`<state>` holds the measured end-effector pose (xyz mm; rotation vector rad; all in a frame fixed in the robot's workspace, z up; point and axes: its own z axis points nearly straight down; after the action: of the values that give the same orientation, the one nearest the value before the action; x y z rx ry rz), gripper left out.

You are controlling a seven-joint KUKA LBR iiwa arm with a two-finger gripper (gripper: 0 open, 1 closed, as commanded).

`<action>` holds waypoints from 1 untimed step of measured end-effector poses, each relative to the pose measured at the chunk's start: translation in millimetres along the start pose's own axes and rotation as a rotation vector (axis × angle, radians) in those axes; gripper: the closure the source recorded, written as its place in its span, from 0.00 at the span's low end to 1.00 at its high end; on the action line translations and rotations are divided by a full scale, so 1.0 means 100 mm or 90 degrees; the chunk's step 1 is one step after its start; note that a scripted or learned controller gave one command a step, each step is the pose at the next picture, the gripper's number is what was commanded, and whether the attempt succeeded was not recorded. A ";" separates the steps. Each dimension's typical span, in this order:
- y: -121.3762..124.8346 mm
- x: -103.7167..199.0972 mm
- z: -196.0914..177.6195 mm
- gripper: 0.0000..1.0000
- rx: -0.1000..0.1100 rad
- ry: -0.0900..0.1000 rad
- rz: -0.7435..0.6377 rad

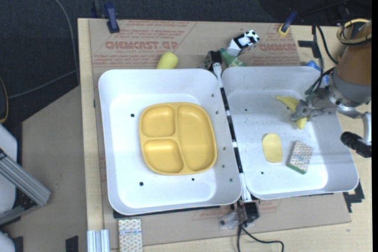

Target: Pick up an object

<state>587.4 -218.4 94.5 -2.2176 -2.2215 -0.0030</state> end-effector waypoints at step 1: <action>0.17 1.08 0.10 1.00 0.001 0.000 0.000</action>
<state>604.2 -110.2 84.6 -2.2168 -2.2213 -0.0005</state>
